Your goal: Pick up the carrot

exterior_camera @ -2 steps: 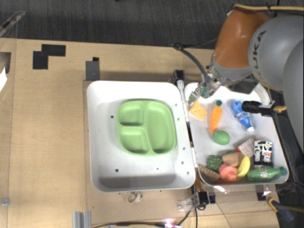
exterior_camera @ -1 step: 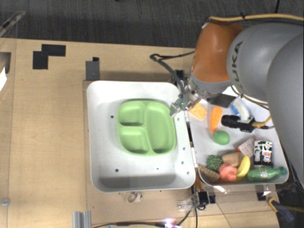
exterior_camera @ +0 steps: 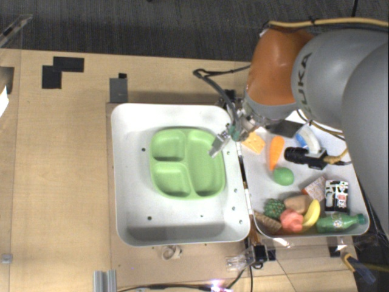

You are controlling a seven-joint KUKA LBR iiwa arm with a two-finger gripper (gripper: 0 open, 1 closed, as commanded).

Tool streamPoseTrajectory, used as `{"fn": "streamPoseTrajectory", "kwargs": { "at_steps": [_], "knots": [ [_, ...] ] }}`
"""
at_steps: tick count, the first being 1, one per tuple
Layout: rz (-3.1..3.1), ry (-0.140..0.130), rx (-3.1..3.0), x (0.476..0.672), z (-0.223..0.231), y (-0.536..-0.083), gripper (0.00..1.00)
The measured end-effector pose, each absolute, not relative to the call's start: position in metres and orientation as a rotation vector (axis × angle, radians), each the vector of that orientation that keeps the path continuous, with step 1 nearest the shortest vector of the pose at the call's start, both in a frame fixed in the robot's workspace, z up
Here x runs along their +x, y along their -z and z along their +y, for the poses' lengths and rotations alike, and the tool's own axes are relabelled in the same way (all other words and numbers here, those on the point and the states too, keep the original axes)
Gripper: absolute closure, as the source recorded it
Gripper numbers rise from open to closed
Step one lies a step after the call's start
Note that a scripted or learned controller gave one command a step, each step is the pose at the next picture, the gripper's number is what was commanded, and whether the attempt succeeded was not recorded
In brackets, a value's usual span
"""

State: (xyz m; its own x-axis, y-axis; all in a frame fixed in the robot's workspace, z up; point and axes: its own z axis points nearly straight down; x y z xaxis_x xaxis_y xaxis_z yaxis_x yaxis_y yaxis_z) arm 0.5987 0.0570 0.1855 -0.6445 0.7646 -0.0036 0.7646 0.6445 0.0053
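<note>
Camera view: carrot (exterior_camera: 276,151) lying in right bin (exterior_camera: 352,190), apart from gripper (exterior_camera: 220,142).
Probably light, stiff, smooth; best taken mid-body. Finger state impossible to tell.

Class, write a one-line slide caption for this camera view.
Arm's tool hovers over the green tray in the left bin; carrot lies in the right bin.

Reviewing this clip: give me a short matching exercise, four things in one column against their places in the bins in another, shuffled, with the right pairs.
Things:
1. carrot
2. green divided plate
3. banana
4. green bottle

Places:
A. left bin
B. lying along the right bin's near edge
C. upper right bin, beside the cheese wedge
D. in the pile of toy food, right bin's near corner

Pairs: 1-C, 2-A, 3-D, 4-B
</note>
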Motion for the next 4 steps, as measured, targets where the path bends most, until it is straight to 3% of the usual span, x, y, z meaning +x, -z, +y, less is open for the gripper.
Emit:
{"fn": "streamPoseTrajectory", "kwargs": {
  "at_steps": [1, 2, 3, 4],
  "knots": [
    [2.882, -0.001, 1.234, 0.554, 0.013, -0.186, 0.00],
    [2.911, 0.001, 1.151, 0.563, -0.085, -0.187, 0.00],
    [2.776, -0.005, 1.452, 0.578, -0.101, -0.091, 0.00],
    [2.671, -0.006, 1.635, 0.624, -0.110, -0.087, 0.00]
  ]
}}
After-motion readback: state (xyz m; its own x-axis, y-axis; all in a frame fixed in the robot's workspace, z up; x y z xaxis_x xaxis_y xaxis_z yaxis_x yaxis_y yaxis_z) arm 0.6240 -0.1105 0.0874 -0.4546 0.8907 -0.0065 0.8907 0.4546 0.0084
